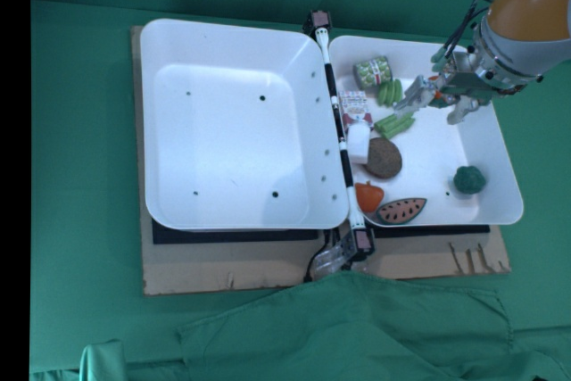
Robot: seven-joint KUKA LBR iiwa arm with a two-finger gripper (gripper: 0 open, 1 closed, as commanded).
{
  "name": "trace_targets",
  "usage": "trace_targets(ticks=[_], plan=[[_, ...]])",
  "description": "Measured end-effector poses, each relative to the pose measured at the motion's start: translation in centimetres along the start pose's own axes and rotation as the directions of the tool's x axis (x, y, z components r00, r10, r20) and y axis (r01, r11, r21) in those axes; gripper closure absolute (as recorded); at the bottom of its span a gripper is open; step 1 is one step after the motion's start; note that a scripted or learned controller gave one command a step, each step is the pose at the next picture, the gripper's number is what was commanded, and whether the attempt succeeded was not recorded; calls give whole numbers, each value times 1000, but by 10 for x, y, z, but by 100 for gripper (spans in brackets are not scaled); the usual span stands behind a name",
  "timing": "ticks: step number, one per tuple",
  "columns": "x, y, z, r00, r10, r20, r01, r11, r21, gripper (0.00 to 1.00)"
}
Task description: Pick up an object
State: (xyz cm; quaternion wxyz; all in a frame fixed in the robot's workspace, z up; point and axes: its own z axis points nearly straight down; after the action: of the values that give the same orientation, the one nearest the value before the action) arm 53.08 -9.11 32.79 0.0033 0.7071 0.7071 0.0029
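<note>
Over the right bin point(500, 192), upper right of the frame, the end effector point(437, 99) hangs with fingers spread, gripping nothing. Green pea pods point(393, 124) lie just left of it, near a brown round object point(384, 158).

Green cloth point(80, 147) over bench, cardboard point(223, 268)

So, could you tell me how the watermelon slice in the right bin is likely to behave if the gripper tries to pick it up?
The watermelon slice lies flat, so it probably won't roll. It looks like a thin, rigid toy, likely light. Its low profile may make it hard for fingers to get around. It sits beside the orange piece near the bin wall, so a push might jam it there.
</note>
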Motion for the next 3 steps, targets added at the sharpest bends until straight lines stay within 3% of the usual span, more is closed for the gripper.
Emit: trace_targets(ticks=[1, 2, 3], plan=[[-7, 30, 99, 1000, 4, 0, -4, 1000, 13, 0], [-7, 31, 81, 1000, 6, 2, -6, 1000, 0, 100], [-17, 35, 19, 1000, -1, 2, 1, 1000, -2, 100]])
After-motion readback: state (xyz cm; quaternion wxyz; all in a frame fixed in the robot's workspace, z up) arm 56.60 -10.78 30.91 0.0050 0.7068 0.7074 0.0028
